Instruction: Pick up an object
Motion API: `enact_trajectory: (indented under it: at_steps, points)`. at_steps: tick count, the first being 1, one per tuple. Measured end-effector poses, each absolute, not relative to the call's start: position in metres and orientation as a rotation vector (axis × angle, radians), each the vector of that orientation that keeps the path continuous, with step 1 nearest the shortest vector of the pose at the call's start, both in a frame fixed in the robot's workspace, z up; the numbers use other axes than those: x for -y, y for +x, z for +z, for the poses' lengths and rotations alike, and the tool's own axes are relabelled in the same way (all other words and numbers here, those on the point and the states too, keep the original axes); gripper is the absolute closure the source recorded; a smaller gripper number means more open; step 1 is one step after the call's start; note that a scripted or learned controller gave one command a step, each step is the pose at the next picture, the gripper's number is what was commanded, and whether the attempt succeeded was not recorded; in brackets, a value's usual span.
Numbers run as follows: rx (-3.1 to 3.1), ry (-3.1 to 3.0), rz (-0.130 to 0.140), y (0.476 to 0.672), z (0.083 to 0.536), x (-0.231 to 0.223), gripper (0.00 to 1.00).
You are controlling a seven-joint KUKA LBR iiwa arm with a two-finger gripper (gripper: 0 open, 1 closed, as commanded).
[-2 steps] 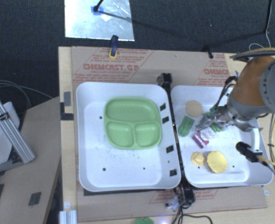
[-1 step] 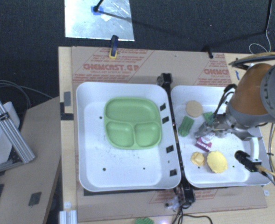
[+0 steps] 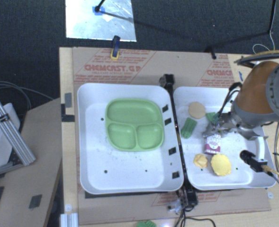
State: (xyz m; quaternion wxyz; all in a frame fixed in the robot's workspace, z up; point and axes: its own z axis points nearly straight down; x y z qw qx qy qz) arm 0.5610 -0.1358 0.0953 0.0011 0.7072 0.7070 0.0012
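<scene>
In the right bin [image 3: 257,181] my gripper [image 3: 214,130] hangs low at the end of the grey and orange arm. It is directly above a pink and white packet [image 3: 213,145] and seems to touch the packet's top edge. A small dark green piece [image 3: 211,117] lies just behind the gripper. Left of it lies a green block [image 3: 188,127], and a tan round disc [image 3: 196,109] sits further back. Toward the front edge rest a yellow lump [image 3: 201,161] and a larger yellow round thing [image 3: 220,165].
The left bin [image 3: 89,174] holds a green divided plate [image 3: 133,124]. A black divider with clips [image 3: 173,126] runs between the two bins. The arm covers the right part of the right bin.
</scene>
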Motion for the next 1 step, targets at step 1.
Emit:
enact_trajectory:
  at_steps: [1]
  points:
    - [-2.23,2.208,0.01,0.5363,0.1896,0.0643,1.0]
